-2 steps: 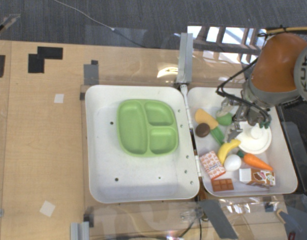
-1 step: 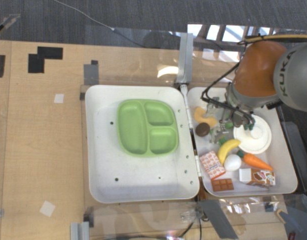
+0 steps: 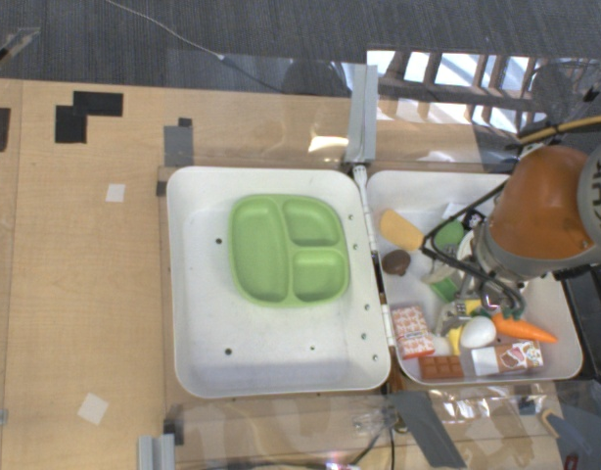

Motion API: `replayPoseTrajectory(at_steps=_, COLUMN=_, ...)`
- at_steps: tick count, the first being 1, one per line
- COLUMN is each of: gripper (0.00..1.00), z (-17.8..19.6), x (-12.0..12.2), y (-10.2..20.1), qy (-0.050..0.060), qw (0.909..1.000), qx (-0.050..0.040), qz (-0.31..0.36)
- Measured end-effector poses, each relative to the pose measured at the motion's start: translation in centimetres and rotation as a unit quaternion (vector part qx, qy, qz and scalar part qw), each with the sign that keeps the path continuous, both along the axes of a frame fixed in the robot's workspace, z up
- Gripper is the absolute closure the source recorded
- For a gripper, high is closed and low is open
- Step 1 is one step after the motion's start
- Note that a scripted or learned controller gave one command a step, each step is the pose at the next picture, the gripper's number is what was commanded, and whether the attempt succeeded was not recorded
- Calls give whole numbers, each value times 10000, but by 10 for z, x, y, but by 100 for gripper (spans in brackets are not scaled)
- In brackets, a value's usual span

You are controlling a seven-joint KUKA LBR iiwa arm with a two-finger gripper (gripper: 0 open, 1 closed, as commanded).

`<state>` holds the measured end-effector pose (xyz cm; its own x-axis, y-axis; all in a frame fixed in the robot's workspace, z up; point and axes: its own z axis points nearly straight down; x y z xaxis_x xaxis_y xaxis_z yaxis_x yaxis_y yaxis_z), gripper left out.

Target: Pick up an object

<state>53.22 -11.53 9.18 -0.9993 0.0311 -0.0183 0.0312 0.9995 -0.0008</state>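
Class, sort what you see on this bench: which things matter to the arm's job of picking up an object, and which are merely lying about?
Part of the job:
gripper
right bin
carrot
white egg
brown round piece
chocolate bar

Just lying about:
left bin
green divided plate

Light wood worktop (image 3: 75, 292) with black tape marks (image 3: 85, 114); dark grey ribbed carpet floor (image 3: 232, 13) beyond; window glare (image 3: 457, 71).

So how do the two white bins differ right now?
The left bin holds a single thing, a green divided plate; the right bin is crowded with small toy foods, a carrot among them. The arm hangs over the right bin, not the left bin. Both are shallow and white.
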Motion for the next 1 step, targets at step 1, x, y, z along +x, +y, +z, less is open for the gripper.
replayPoseTrajectory(at_steps=1, gripper=100, z=15, x=7, y=1, qy=-107, qw=9999, qx=-15, qz=31)
